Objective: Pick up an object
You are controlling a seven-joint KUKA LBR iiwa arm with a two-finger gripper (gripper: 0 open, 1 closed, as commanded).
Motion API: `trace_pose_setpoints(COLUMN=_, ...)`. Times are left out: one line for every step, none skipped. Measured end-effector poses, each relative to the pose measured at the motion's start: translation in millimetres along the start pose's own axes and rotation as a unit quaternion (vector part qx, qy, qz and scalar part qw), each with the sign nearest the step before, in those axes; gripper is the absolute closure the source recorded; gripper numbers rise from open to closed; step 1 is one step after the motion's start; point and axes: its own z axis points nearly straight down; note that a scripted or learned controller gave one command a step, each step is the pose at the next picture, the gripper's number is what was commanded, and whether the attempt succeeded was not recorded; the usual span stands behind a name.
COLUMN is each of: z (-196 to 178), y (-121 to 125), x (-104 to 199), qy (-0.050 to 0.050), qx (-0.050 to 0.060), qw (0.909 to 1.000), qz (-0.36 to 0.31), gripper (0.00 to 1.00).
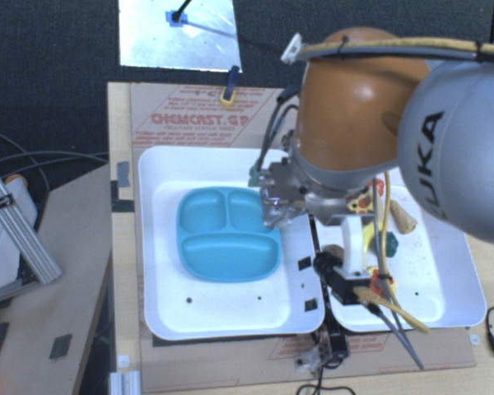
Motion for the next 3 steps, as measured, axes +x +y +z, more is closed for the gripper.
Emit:
trace_pose_setpoints(z=-19, y=2, x=1, qy=0.003, qx=-0.007, qw=1.0000, qz=-0.002, gripper=1.00)
trace_pose_setpoints(z=138, y=101, x=1, qy=0.000, qx=-0.004, qw=1.0000, qz=0.000, gripper=1.00)
trace_pose_setpoints(z=33, y=30, x=-30, qy=0.003, qx=-0.007, qw=1.0000, qz=0.000, gripper=1.00)
